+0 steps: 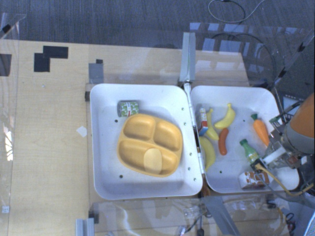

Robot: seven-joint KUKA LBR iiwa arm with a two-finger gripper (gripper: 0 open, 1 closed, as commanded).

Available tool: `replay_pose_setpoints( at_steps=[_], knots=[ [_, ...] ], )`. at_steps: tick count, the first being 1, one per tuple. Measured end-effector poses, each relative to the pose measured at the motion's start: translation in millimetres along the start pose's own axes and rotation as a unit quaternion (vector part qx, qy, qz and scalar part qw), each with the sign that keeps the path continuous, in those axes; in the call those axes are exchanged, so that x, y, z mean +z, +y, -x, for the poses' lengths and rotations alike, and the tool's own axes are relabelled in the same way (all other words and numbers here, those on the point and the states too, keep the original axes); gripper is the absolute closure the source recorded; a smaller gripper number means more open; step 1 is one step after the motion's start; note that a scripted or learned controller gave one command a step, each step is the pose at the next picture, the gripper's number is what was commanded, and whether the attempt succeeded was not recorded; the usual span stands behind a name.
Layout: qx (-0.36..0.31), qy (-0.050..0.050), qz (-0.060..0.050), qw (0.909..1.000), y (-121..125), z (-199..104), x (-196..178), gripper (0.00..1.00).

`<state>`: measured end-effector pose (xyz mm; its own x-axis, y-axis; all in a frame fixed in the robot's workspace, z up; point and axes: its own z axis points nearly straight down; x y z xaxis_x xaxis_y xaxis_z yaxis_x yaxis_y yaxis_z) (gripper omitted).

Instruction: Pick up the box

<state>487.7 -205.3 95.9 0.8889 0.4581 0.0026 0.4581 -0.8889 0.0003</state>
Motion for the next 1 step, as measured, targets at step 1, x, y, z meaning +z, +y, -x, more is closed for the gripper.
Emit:
replay_pose_setpoints(
  at_steps=[1],
  knots=[
    [0.083,0.000,0.000,0.9966,-76.7,-39.5,-25.6,1.00]
  ],
)
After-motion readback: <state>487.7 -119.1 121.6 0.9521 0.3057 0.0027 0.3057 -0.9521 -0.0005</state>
